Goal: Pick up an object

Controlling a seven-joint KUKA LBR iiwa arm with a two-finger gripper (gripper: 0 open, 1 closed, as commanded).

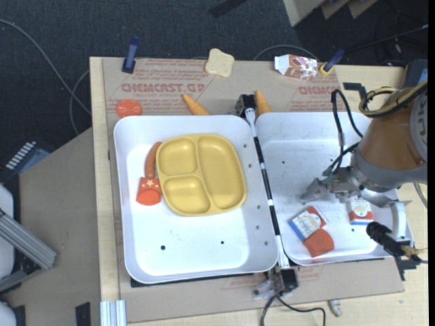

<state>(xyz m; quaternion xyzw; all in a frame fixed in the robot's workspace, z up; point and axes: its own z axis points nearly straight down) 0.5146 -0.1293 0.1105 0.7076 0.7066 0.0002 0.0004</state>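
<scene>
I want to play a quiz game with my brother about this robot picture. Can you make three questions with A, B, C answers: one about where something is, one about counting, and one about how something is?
1. Where is the yellow plate?
A. in the left bin
B. in the right bin
C. on the floor

2. How many sections does the plate have?
A. two
B. three
C. five

3. How is the slice of bread lying?
A. inside a bin
B. on the plate
C. on the board behind the bins

Answers:
1 A: the plate lies in the left bin.
2 B: ridges split it into three hollows.
3 C: the bread lies on the brown board, beyond both bins.
</scene>
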